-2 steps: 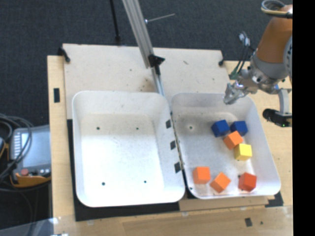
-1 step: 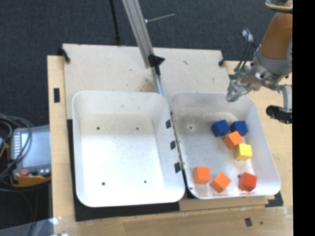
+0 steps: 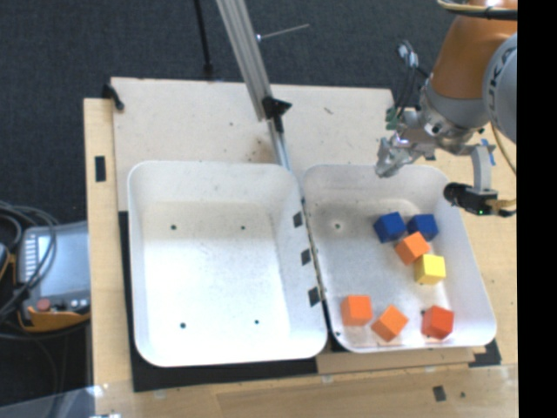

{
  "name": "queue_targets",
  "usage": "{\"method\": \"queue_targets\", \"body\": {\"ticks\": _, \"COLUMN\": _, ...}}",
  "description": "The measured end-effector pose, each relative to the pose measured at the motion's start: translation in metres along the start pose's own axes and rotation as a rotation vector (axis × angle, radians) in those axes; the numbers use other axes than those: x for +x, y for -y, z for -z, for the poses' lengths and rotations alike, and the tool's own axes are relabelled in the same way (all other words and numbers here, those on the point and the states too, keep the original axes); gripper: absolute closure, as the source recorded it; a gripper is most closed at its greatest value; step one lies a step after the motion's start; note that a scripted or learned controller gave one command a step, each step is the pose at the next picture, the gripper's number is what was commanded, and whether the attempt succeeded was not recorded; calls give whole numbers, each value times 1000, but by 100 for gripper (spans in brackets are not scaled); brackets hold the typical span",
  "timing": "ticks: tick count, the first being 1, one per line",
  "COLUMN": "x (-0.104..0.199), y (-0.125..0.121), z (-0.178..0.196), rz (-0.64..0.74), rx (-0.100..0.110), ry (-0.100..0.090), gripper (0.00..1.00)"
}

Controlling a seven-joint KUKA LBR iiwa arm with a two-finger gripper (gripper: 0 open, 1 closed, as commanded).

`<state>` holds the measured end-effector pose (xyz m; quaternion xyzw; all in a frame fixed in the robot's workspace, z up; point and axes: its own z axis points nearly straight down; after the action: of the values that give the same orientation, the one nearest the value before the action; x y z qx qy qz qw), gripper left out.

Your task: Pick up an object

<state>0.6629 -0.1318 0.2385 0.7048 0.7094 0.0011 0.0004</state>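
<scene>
The right bin (image 3: 348,198) holds several small blocks. Two blue blocks (image 3: 390,226) (image 3: 424,225) sit side by side near its middle right, with an orange block (image 3: 412,247) and a yellow block (image 3: 429,268) just below them. Along the front wall lie two orange blocks (image 3: 356,309) (image 3: 391,322) and a red block (image 3: 438,321). My gripper (image 3: 389,161) hangs over the bin's back rim, up and behind the blue blocks, well apart from every block. Nothing shows beneath it.
The left bin (image 3: 218,259) stands beside the right one, sharing a divider with black clips. A slanted aluminium rail (image 3: 248,50) rises from behind the bins. A black cable end (image 3: 466,197) hangs by the right bin's right rim.
</scene>
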Motion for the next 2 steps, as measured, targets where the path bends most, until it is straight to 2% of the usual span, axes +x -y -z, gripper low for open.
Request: {"method": "queue_targets", "body": {"ticks": 2, "x": 98, "y": 23, "z": 4, "rz": 0, "rx": 1, "ry": 0, "gripper": 100}}
